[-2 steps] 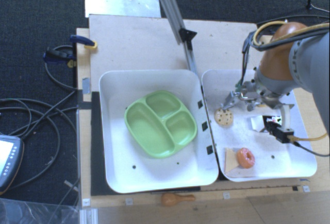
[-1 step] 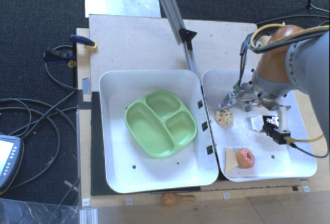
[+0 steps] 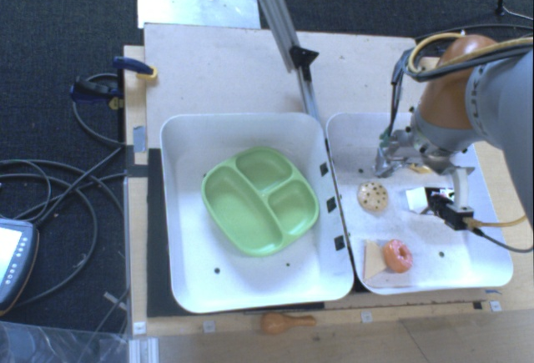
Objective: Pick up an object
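In the right bin [image 3: 492, 274] lie a round speckled cookie [image 3: 373, 196], a pink-orange donut [image 3: 399, 255] and a pale tan wedge [image 3: 372, 259] that touches the donut's left side. A small white piece [image 3: 415, 199] rests to the right of the cookie. My gripper [image 3: 385, 163] hangs low over the bin's upper left part, just above and slightly right of the cookie. I see nothing held in it. The grey arm [image 3: 492, 107] with its orange band comes in from the right.
The left bin [image 3: 179, 269] holds a green divided plate [image 3: 261, 200]. A metal pole [image 3: 279, 11] slants across the back of the bench. A tan pear-shaped object [image 3: 288, 321] lies on the bench in front of the bins. A blue clamp [image 3: 133, 67] sits at the bench's left edge.
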